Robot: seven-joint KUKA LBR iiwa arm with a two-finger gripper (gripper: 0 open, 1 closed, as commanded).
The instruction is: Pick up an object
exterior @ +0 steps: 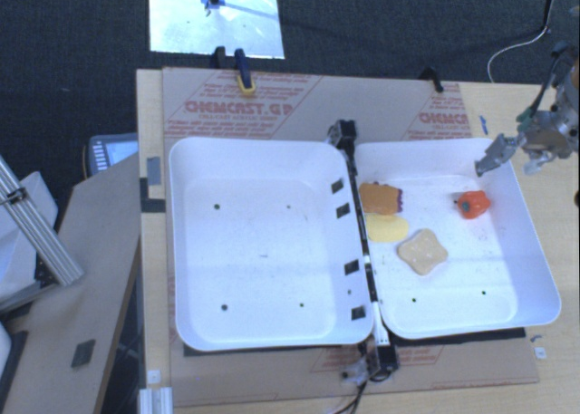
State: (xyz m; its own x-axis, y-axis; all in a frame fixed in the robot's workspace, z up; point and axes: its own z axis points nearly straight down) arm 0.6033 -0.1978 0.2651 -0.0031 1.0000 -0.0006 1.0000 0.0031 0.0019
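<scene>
While your pincer hangs spread and empty over the right bin's far corner, the orange piece lies below.

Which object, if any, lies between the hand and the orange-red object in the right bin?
Nothing visible does. The hand hangs over the right bin's far right rim, and the orange-red object lies just below it in the view, with bare white floor around it.

Right bin: bread slice near centre; cheese slice, sandwich piece toward left wall; pepper right of centre.
</scene>
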